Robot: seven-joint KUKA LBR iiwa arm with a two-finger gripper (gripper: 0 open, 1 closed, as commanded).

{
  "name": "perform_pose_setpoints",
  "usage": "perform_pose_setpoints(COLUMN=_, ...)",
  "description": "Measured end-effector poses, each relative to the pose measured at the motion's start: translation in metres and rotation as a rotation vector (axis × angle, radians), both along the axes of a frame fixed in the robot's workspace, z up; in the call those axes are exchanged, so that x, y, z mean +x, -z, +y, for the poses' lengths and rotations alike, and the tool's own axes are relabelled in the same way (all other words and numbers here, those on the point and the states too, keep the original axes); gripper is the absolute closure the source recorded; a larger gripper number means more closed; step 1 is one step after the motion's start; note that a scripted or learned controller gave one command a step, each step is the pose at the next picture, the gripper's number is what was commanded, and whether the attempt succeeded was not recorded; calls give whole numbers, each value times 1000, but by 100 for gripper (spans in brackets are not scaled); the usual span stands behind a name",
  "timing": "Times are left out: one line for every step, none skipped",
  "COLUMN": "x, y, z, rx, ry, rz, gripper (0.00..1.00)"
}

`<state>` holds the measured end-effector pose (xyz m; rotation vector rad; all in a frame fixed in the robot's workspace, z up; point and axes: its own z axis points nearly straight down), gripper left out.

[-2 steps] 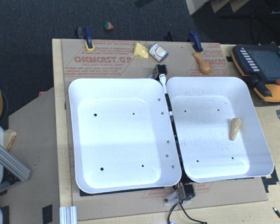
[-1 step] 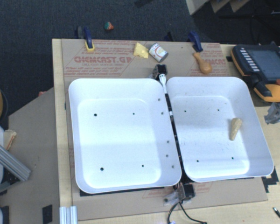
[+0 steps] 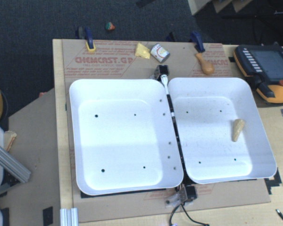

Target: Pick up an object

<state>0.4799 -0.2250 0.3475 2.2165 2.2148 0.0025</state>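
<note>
Risk lies in the small tan elongated object (image 3: 237, 129): it rests near the right wall of the right shallow white bin (image 3: 254, 168), so a descending end effector, whose state I cannot tell, could clip that wall.

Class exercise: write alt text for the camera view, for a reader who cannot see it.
Seen from above, two shallow white bins sit side by side on a bench; the right bin holds one small tan object near its right side. Behind the left bin lie a yellow piece and a wooden-handled tool.
</note>
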Motion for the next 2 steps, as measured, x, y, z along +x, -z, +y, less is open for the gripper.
perform_pose_setpoints(x=-1, y=79, z=40, rx=9, ry=-4, rz=14, gripper=100)
perform_pose_setpoints(x=17, y=37, z=-1, rx=0, ry=1, rz=1, gripper=100)
